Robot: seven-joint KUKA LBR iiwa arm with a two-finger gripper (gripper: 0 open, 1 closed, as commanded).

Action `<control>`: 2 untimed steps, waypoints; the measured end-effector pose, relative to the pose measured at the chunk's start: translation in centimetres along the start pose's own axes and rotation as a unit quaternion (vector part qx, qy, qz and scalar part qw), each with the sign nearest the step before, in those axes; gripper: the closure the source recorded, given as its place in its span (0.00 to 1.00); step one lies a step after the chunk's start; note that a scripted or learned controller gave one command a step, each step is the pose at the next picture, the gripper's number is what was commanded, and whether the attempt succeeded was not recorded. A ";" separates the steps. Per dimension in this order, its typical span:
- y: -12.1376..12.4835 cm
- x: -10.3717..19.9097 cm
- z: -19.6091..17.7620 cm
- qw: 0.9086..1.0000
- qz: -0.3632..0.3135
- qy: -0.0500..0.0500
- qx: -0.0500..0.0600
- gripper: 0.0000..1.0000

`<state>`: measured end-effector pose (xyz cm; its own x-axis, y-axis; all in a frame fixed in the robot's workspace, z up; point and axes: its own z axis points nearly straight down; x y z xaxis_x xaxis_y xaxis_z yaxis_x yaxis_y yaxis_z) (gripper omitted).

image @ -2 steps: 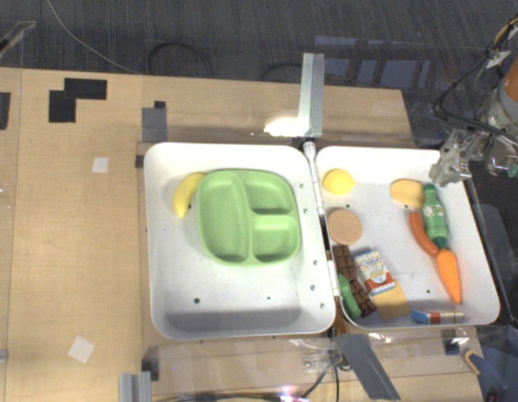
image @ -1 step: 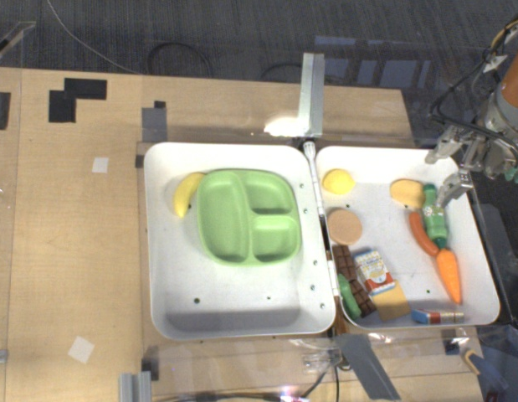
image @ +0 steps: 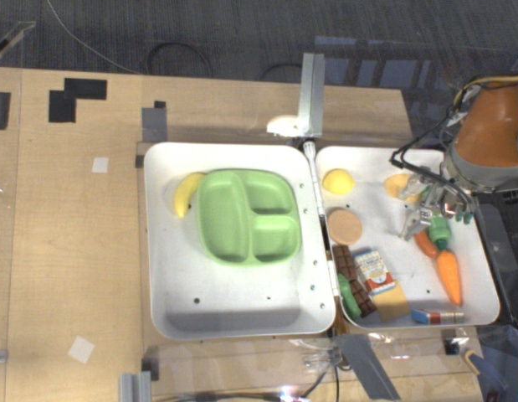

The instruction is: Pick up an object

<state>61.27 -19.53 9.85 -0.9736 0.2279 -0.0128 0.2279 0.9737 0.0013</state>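
My gripper (image: 429, 212) hangs low over the right side of the right bin (image: 384, 162), at the end of the grey arm with the orange band (image: 491, 132). Directly beneath it lies a small orange carrot with a green top (image: 432, 239), touching or nearly touching the gripper. A larger carrot (image: 448, 276) lies just in front of that one. A yellow piece (image: 397, 184) sits to the gripper's left, partly covered by it.
The right bin also holds a lemon (image: 338, 181), a tan disc (image: 344, 224), a chocolate bar (image: 346, 266), a small carton (image: 373, 270), a tan block (image: 392, 301) and a marker (image: 437, 315). The left bin (image: 175, 308) holds a green divided plate (image: 246, 216) and a banana (image: 187, 193).
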 end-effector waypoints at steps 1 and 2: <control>-1.9 3.5 0.9 0.999 -0.042 0.000 0.000 0.00; -2.7 7.7 0.8 0.999 0.038 -0.001 0.000 0.00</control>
<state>53.19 -20.46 8.98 -0.9533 0.3016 -0.0151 0.3016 0.9534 0.0018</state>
